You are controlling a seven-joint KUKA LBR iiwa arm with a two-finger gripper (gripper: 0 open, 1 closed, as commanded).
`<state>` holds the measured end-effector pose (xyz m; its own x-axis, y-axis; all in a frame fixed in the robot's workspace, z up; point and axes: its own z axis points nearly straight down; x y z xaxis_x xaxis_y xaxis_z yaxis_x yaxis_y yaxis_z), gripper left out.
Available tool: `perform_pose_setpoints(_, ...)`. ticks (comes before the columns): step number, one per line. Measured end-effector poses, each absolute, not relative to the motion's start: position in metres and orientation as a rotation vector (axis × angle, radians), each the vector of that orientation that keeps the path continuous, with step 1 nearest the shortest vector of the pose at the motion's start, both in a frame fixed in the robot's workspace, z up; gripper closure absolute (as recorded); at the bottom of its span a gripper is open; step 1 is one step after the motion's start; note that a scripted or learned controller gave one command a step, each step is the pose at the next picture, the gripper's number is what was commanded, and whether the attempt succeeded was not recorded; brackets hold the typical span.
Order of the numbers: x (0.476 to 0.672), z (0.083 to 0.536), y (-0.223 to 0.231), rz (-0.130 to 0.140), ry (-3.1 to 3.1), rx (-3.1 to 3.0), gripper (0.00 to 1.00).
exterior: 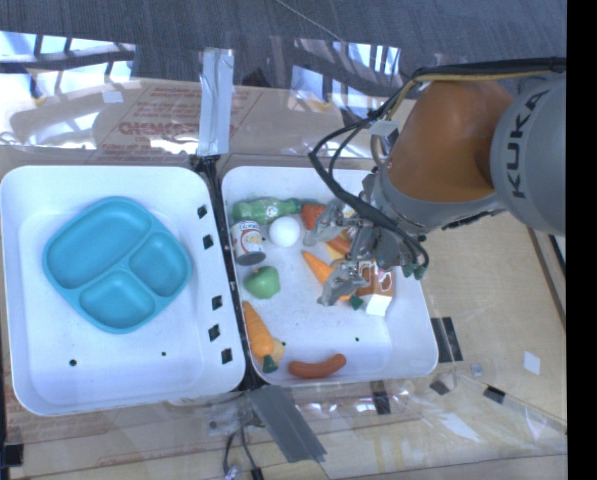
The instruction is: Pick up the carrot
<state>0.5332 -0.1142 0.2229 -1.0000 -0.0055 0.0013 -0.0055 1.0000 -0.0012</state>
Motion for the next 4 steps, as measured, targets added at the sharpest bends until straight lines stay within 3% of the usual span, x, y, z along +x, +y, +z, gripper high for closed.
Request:
perform_pose_setpoints(1, 0.564, 0.1, -0.14, -0.005, -3.129, 0.138, 0.0)
perform_pose_setpoints(2, 0.568, 0.114, -0.138, -0.001, -3.138, 0.156, 1.0)
perform_pose_setpoints(3, 0.542, 0.234, -0.162, 0.005, -3.15, -0.098, 1.0)
perform_pose_setpoints(4, 0.509, 0.092, -0.155, 0.001, -3.142, -0.106, 1.0)
